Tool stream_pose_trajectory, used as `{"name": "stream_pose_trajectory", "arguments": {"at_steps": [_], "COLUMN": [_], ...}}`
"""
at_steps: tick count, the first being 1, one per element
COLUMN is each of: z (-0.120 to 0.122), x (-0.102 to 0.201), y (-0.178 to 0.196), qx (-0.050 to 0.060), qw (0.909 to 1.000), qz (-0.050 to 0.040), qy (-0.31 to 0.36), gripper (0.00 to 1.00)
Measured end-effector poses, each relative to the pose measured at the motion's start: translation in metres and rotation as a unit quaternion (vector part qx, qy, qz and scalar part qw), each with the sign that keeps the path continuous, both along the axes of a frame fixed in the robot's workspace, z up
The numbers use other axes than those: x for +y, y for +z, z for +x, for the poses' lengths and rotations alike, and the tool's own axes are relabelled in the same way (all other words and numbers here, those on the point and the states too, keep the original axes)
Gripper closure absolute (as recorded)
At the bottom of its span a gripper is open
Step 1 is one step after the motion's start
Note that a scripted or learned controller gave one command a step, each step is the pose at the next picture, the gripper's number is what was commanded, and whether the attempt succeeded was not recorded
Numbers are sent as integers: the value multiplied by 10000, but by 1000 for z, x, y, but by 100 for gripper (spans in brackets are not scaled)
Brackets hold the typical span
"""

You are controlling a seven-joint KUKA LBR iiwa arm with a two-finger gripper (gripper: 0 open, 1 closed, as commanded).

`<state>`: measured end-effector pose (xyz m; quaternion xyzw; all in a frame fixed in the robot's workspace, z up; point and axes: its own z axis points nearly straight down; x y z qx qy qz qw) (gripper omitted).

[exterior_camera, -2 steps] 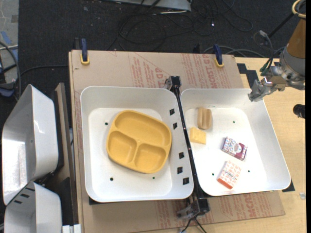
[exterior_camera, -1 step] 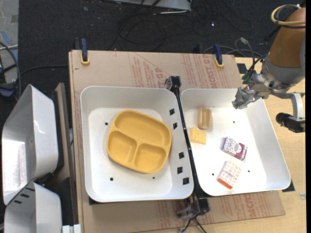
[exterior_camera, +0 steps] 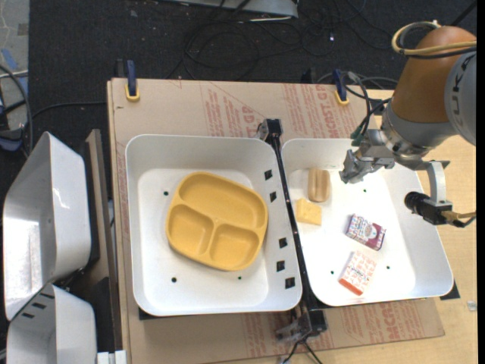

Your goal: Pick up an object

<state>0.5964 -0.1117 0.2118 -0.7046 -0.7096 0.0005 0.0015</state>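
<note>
My gripper hangs over the back of the right bin, just right of a tan bread-roll shaped piece. No object shows between its fingers. A yellow cheese-like wedge lies below the roll near the bin's left wall. A small purple and white carton sits in the middle of that bin. A red and white packet lies nearer the front.
The left bin holds a yellow divided plate. A black divider runs between the bins. The arm's orange band looms at the upper right. A black fitting sticks out over the right bin's right edge.
</note>
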Motion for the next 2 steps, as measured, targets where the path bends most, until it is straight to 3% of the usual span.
{"name": "stream_pose_trajectory", "arguments": {"at_steps": [2], "z": [-45], "x": [102], "y": [7], "qx": [2], "qw": [10000], "qz": [4], "qy": [7], "gripper": [100]}}
